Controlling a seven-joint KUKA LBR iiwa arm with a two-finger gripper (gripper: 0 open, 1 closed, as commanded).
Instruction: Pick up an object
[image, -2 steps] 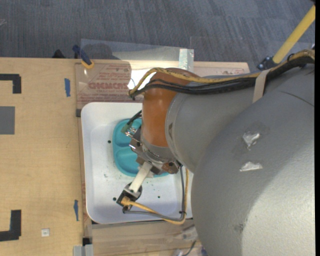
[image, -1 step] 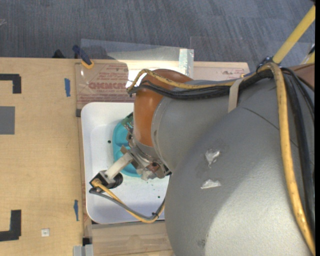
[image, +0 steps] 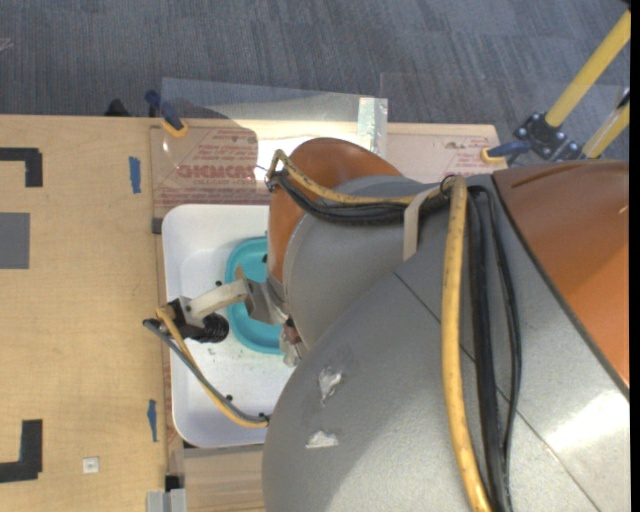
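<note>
A teal round object (image: 247, 300), shaped like a bowl or ring, lies in the left white bin (image: 190, 240). The arm's wrist hangs low right over it and covers its right half. The gripper is hidden beneath the wrist and the arm, so I cannot see what lies between it and the teal object.
The grey and orange arm (image: 420, 330) fills the right side and hides the right bin. A clear plastic sheet (image: 250, 140) stands behind the left bin. Tan bench surface (image: 70, 300) stretches to the left.
</note>
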